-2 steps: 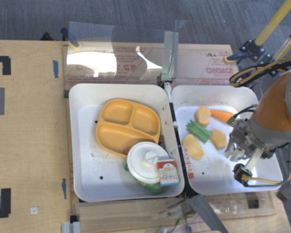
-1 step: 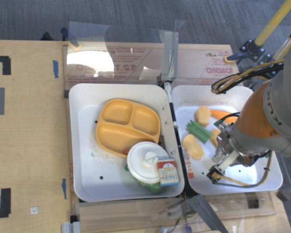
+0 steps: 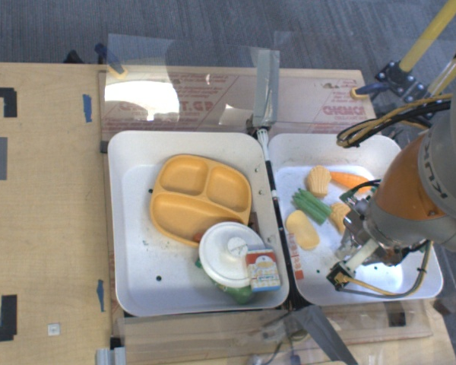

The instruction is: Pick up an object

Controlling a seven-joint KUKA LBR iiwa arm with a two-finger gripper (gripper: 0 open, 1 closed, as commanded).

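**Pick, approach stage; nothing secured yet.** The arm (image 3: 412, 195) reaches over the right bin (image 3: 313, 274), and its gripper (image 3: 355, 233) hangs low, just right of the green toy vegetable (image 3: 311, 204), used here as the reference.

The wrist hides the tip, so it cannot be told whether the jaws are spread or pressed together. Nothing is seen pinched between them.

4 other candidates lie around the green toy vegetable:
- a pale ridged piece (image 3: 317, 179) just above it;
- an orange carrot (image 3: 349, 179) above and to its right;
- a pale yellow oval piece (image 3: 302, 230) just below it;
- a small yellow piece (image 3: 338, 213) at its right end, partly under the gripper.

Well to its left, in the left bin (image 3: 129, 226), sit a yellow divided plate (image 3: 201, 192), a white bowl (image 3: 229, 251) and a small carton (image 3: 263, 271).

**Judgement.** The small yellow piece, lying nearest the gripper, is the likeliest target. The next move calls for a straight descent with the jaws set to straddle that piece alone, then a firm close before any lift. The green toy vegetable lies so near that a slight offset could catch both pieces, or nudge the target aside.
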